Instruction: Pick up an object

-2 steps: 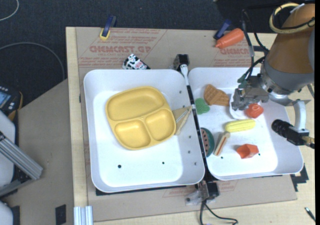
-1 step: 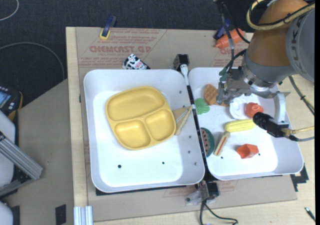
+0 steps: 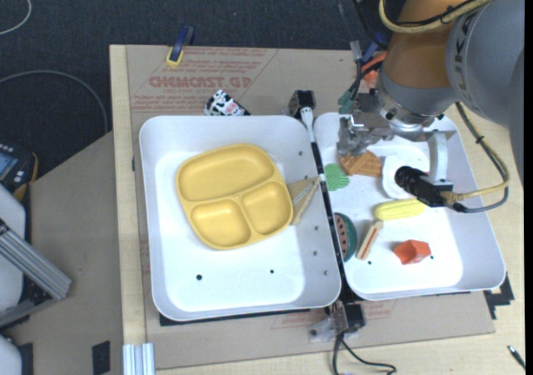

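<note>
Tan and toast-coloured, a flat wedge point(image 3: 363, 167) lies in the far left part of the right bin point(image 3: 466, 273), near the wall it shares with the other bin. The gripper point(image 3: 354, 147) hangs directly over the wedge's far edge, very close to it or touching it. Whether the gripper is open, closed or gripping anything cannot be told from this angle. The grey arm point(image 3: 433, 23) with its orange band reaches in above it from the right.

Just left of the wedge, against the shared wall, sits a small green piece point(image 3: 335, 177). Nearer the camera, a yellow oblong thing point(image 3: 400, 210) lies across the middle of the bin. A watermelon-like slice point(image 3: 345, 234) rests by the left wall with a slim pinkish stick point(image 3: 367, 242) just beside it. A red-orange block point(image 3: 411, 252) lies apart from both, to the right.

In the left bin point(image 3: 250, 282), a yellow divided plate point(image 3: 233, 195) lies flat in the middle, and a few pale sticks point(image 3: 302, 195) lean at its right edge. On the desk point(image 3: 133, 198), just behind that bin, sits a small black-and-white patterned thing point(image 3: 223, 103).
</note>
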Robot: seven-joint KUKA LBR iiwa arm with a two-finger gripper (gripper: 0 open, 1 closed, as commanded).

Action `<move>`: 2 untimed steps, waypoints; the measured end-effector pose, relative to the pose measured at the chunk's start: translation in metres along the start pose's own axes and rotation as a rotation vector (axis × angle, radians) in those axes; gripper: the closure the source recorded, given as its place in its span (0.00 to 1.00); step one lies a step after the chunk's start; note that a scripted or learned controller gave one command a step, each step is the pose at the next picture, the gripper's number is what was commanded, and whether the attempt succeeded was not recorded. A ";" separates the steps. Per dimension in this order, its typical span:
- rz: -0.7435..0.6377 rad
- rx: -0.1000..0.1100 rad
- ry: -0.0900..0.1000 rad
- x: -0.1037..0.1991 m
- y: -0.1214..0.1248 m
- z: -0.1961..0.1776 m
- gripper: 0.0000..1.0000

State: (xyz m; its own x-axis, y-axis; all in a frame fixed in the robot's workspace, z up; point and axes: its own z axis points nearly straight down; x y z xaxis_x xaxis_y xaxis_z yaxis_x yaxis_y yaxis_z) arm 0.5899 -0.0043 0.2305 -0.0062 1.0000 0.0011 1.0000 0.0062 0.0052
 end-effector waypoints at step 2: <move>0.008 0.008 -0.002 0.024 0.021 0.011 1.00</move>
